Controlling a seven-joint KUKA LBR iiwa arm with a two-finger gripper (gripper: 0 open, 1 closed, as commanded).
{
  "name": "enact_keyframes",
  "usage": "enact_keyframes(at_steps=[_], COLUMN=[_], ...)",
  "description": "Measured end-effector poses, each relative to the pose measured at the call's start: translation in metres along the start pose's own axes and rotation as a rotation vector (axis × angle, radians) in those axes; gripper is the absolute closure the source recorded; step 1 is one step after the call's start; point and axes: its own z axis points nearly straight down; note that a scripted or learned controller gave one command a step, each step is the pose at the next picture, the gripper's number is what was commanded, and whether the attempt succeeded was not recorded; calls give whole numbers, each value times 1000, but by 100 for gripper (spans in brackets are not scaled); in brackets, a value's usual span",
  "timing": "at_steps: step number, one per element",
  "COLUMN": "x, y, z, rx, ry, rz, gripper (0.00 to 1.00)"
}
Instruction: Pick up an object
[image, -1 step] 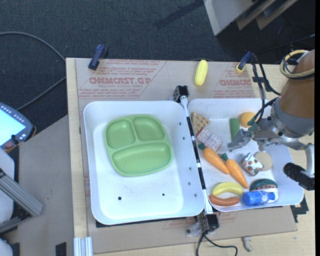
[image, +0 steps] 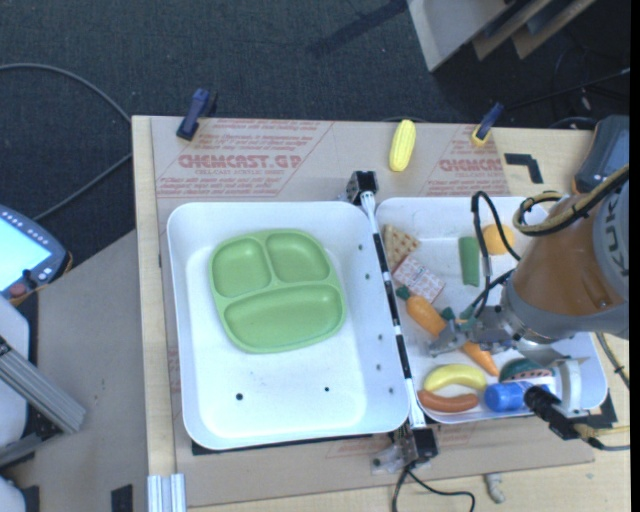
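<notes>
Right bin (image: 440, 215): pincer (image: 452, 338) lowered at its centre, finger state cannot be told. Orange carrot (image: 424, 316) touching the pincer's left side; banana (image: 455, 378) and sausage (image: 449, 402) just below; green block (image: 469, 260) above. Left bin (image: 190, 300): green divided plate (image: 277, 290).

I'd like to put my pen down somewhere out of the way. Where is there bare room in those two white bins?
The left bin has room: a bare strip of floor below the green divided plate, reaching to the bin's near rim. The right bin is crowded: a banana, sausage, carrots, cracker and green block, with the arm's hand among them.
</notes>
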Motion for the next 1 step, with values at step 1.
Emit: enact_keyframes(at_steps=[1], x=[0], y=[0], z=[-10], rx=[-1], ry=[-1], rz=[1], gripper=[100])
